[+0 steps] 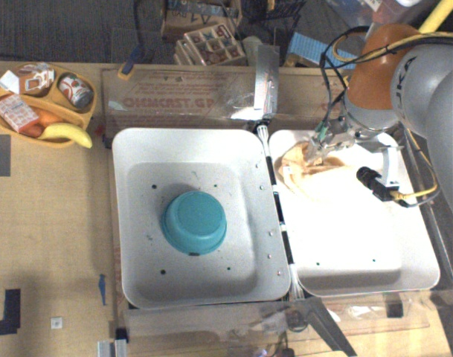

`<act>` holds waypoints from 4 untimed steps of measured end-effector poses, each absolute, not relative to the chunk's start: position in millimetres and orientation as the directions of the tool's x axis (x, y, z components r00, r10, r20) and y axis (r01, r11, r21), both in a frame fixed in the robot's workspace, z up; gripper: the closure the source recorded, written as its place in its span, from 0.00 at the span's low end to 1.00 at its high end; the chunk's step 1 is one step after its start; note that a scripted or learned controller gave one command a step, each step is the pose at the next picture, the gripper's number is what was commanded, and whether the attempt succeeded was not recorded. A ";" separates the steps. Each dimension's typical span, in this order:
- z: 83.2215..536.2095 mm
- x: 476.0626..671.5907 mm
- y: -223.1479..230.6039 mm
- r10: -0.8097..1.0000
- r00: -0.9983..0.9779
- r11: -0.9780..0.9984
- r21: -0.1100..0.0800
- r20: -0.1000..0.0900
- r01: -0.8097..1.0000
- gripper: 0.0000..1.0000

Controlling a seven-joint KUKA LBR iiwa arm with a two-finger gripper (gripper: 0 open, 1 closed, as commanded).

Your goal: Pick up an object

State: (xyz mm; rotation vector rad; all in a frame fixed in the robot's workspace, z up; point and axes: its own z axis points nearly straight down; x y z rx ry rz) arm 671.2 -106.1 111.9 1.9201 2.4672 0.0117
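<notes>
Gripper [320, 143] is reaching down into the right bin's [375, 274] far corner, touching a crumpled tan cloth [304, 166]; its grip I cannot tell. Teal bowl [195, 222] is sitting upside down in the left bin [137, 162].

two shallow bins sit side by side on the bench, touching along their inner edges. an upturned bowl [196, 222] lies near the middle of the left bin [137, 155]. in the right bin [360, 259], a crumpled cloth [306, 168] rests in the far left corner, with the gripper [320, 141] right over it. a tray of play food [40, 104] stands on the bench, well left of and behind the left bin.
</notes>
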 end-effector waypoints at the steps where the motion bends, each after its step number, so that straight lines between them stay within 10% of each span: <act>1: 112.1 671.3 -106.1 0.969 -0.246 0.246 0.016 -0.008 0.969 0.00; 2: 90.5 666.8 -104.4 0.891 -0.454 0.454 -0.005 -0.004 0.891 0.00; 3: 101.3 669.2 -103.0 0.891 -0.455 0.455 0.005 -0.006 0.891 1.00; 4: 186.5 667.8 -73.6 0.684 -0.730 0.730 0.005 -0.006 0.684 1.00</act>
